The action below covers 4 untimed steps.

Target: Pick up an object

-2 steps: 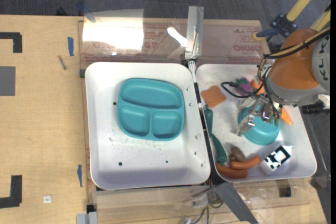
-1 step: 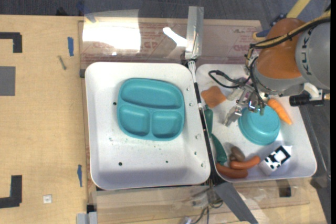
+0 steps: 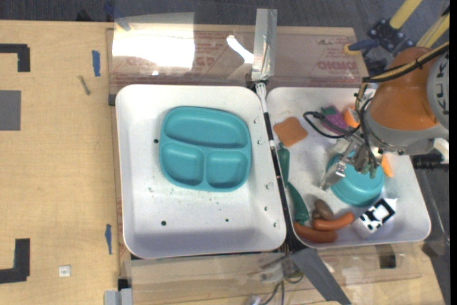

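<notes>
On the table's two white bins, one teal divided plate [image 3: 206, 148] fills the left bin [image 3: 136, 225], while the hand [image 3: 355, 162], grip unreadable, hovers touching one teal bowl [image 3: 359, 188] beside one sausage [image 3: 325, 223] in the right bin [image 3: 414, 221].

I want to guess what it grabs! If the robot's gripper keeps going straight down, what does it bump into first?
Most likely the teal bowl in the right bin. The gripper hangs right over the bowl's rim. How high above it sits is hard to tell from this slanted view.
</notes>
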Available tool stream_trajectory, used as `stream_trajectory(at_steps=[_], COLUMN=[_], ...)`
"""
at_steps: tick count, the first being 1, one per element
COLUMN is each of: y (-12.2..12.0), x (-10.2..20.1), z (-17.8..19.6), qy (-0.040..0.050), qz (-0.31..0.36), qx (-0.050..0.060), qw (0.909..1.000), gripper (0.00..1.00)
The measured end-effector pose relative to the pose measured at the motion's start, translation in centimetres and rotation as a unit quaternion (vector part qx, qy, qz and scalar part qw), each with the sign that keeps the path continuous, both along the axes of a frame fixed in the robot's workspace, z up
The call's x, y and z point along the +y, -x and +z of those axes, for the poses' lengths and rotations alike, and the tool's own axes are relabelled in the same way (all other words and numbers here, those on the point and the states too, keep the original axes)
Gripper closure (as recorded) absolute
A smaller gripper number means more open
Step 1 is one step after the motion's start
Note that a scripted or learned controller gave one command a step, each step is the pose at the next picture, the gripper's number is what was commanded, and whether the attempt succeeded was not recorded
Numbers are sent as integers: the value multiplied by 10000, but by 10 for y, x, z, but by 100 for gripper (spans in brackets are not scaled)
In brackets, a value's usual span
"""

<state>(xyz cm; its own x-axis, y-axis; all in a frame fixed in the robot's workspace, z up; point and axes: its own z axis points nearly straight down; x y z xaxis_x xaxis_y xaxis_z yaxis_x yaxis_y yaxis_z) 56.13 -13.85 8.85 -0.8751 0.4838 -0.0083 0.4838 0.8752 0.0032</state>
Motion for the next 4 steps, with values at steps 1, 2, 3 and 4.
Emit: stream_trajectory(at_steps=[1,2,3,4], y=[-16,10,-87,-34], x=[-2,12,-11,-50], z=[0,0,102,0], qy=[-1,-6,15,9], qz=[-120,-420,357,853], qx=[-9,-9,-37,-11], qw=[9999,9991,9994,9964], gripper=[0,0,0,0])
